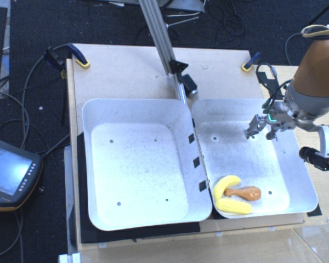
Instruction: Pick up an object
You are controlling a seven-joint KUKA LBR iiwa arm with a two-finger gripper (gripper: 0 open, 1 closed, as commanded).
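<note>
My gripper (261, 129) above right bin (296, 163), well apart from banana (228, 193); finger state unclear. Risk: descending here, grabbing nothing.

Banana (230, 195) and drumstick (247, 193) touching, in right bin's (296, 169) near corner.

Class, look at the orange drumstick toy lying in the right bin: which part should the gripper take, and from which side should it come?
Probably the thin handle end of the drumstick, from straight above. That end lies between the two yellow bananas, so a sideways approach is crowded, and the fat end sits close to the bin wall. The gripper hangs well away, higher up the bin.
</note>
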